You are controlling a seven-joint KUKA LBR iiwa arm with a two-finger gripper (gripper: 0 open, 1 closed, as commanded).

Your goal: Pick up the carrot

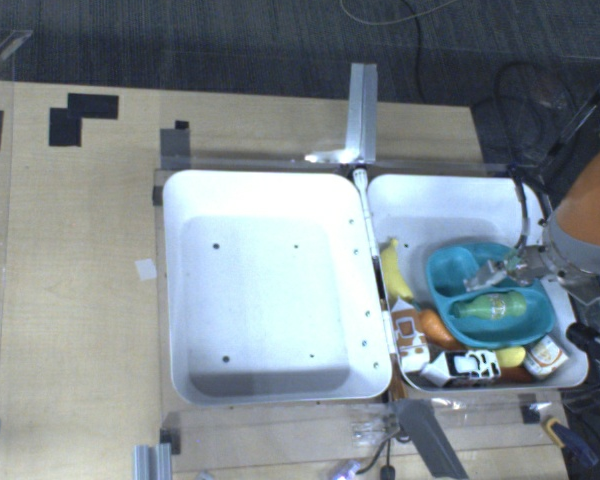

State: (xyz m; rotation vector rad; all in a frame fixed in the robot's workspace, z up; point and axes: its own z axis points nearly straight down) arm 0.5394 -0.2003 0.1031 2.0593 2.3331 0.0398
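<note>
While the gripper (507,268) is hovering over the blue bowl (458,269) – finger state impossible to tell – the carrot (438,327) is lying just left of the green bottle (492,308).

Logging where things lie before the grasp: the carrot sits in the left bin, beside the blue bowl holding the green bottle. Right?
Not quite. The camera view shows the carrot in the right bin, beside the blue bowl holding the green bottle.

Pale wooden bench (70,298) with black tape marks (80,116); dark carpet floor (180,18) beyond.
</note>
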